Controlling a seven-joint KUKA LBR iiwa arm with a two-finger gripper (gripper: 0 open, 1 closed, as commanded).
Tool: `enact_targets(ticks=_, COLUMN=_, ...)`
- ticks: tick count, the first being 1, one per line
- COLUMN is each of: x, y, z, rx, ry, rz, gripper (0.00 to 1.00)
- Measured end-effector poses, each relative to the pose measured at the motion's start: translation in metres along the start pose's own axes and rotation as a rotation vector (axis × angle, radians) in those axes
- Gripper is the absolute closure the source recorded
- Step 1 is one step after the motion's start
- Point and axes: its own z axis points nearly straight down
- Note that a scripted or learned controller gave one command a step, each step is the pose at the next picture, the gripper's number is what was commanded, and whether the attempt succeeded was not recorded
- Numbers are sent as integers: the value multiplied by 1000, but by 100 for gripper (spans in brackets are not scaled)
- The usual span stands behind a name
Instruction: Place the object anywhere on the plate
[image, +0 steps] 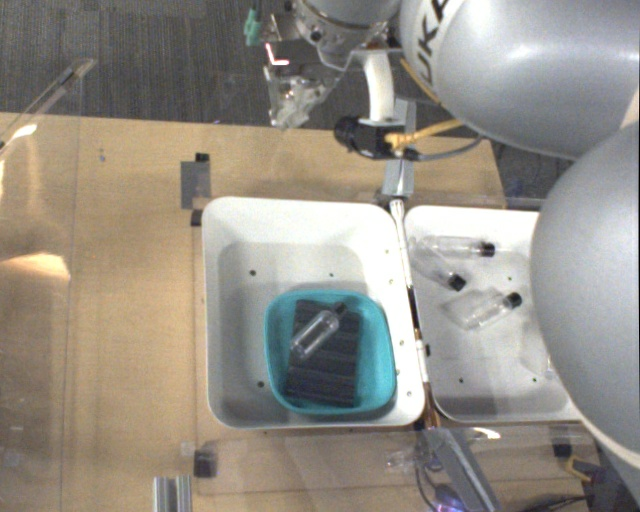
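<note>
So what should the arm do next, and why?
Probably just stay back, or fetch another: one clear bottle already lies on the teal plate in the left bin, while the tool hangs above the bench, beyond the bins.

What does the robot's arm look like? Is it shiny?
Yes. The arm is big, round and shiny silver-grey, with dark letters on it. A yellowish cable runs near a black fitting. The end effector is small, clear-looking, with green and pink bits.
</note>
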Motion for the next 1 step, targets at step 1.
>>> enact_targets(ticks=1, x=1, y=0, z=-21, rx=-3, ry=0, rz=-186, gripper=100)
